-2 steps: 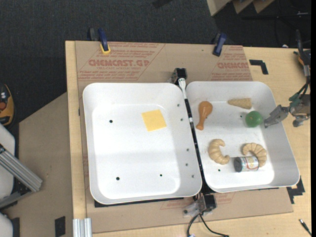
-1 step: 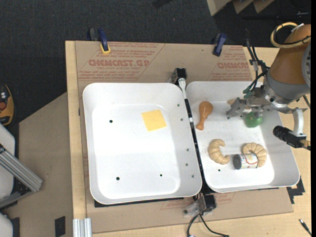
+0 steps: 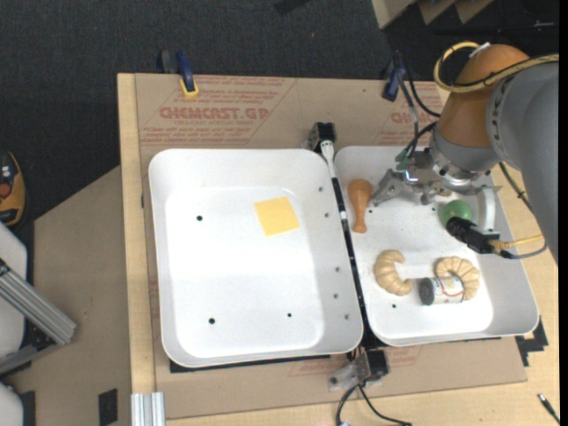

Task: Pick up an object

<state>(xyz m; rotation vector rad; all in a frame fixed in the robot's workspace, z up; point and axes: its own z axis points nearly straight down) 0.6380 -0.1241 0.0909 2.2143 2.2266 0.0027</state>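
Low over the right bin point(image 3: 510, 313) hangs the end effector point(image 3: 417, 180), close to that bin's far edge; whether its grip is spread or closed cannot be told from this angle, and nothing shows in it. The tabletop point(image 3: 133, 238) carries both bins, the left bin point(image 3: 169, 264) holding just a flat yellow square point(image 3: 276, 216). Nearest for a pick is the tan drumstick-shaped piece point(image 3: 358, 201), just left of the end effector, its long axis running near to far along the dividing wall. A green object point(image 3: 459, 211) sits close under the wrist on the other side. Nearer the camera lie a curled croissant-like piece point(image 3: 392, 272), a second pastry point(image 3: 460, 275) and a small dark-capped container point(image 3: 438, 290) touching it. The dividing wall crowds any grasp on the tan piece.
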